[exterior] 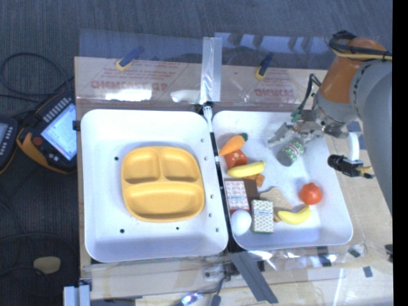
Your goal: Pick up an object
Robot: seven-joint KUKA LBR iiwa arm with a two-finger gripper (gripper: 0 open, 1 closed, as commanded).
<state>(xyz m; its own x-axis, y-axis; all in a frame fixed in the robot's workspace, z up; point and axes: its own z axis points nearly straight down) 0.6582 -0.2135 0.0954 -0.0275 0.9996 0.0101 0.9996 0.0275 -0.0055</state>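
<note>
The right bin (331, 231) holds several toy foods: a carrot (231, 143), a yellow banana (246, 169), a pink box (236, 194), a white egg (240, 222), a patterned carton (262, 215), a second banana (294, 217) and a red tomato (310, 194). A small grey can (292, 152) with a green and red label lies near the bin's far right. My gripper (290, 135) hangs low over the far end of that can, touching or nearly touching it. Whether the can is gripped is unclear.
The left bin (95, 234) carries a yellow divided tray (163, 182). A brown toast-like piece (275, 197) lies between the cartons and the tomato. The arm (344, 75) comes in over the right bin's far right corner. A handheld pendant (51, 136) lies left of the bench.
</note>
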